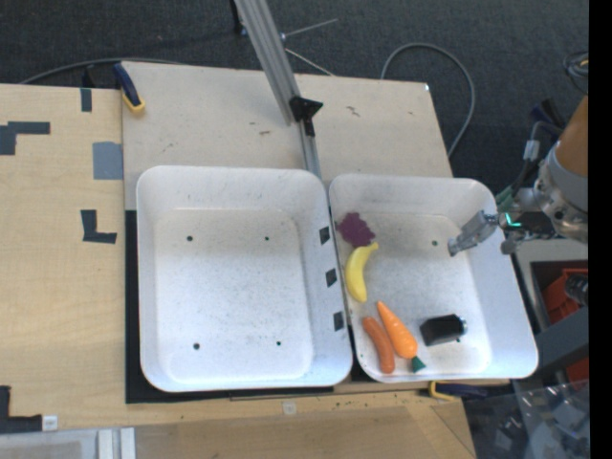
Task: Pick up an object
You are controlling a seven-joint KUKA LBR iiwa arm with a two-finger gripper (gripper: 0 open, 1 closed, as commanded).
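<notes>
1. Nearest the camera, at the front of the right-hand shallow white plastic bin [497, 285], two orange toy carrots lie side by side: a longer carrot with a green tip [398, 330] and a plain orange carrot [379, 343] touching its left flank.
2. Just right of them sits a small black blocky object [443, 329], near the bin's front right corner.
3. Farther back, close to the bin's left wall, a yellow toy banana [358, 271] lies curved, and a purple grape-like cluster [355, 227] sits just behind it.
4. Above the bin's right wall hangs the grey two-finger gripper [472, 230], carrying nothing; whether its fingers are parted or closed cannot be told.
5. To the left, the other white bin [153, 256] stands beside the first.
6. Farthest back, a slanted silver metal rail [273, 55] crosses the pale bench [210, 113].
</notes>
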